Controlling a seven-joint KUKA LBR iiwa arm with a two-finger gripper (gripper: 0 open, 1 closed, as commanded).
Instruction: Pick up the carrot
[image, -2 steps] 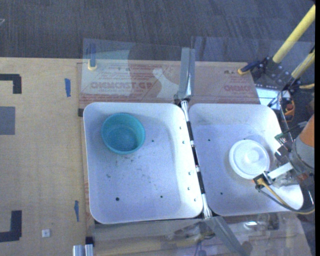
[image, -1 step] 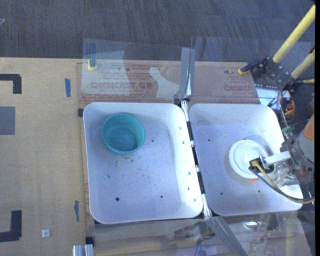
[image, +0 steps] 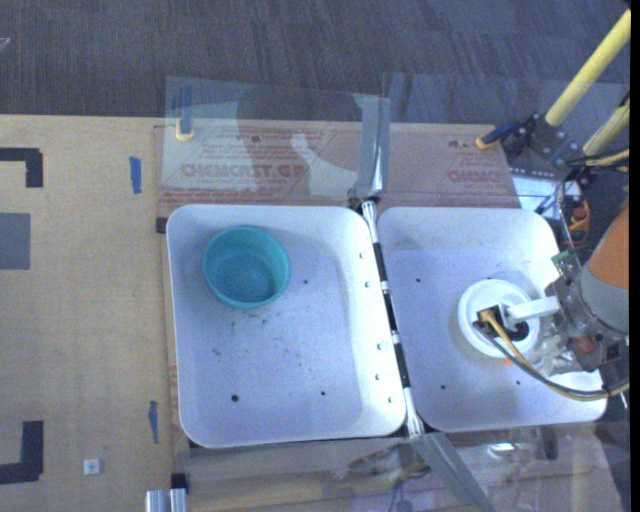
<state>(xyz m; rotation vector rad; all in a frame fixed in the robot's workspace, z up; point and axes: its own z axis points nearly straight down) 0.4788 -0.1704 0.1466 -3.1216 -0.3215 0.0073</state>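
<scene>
Orange is your target's colour, yet you cannot tell where the carrot lies or how its long axis runs. My guess is that it sits hidden beneath the pincer (image: 572, 345), which hangs low over the right bin (image: 440, 390) at the right edge of the frame. You cannot tell whether the pincer is released or clenched. The arm (image: 610, 270) is cut off there. Further left, the left bin (image: 280, 400) carries a teal bowl (image: 246, 266) in its upper left corner.
</scene>
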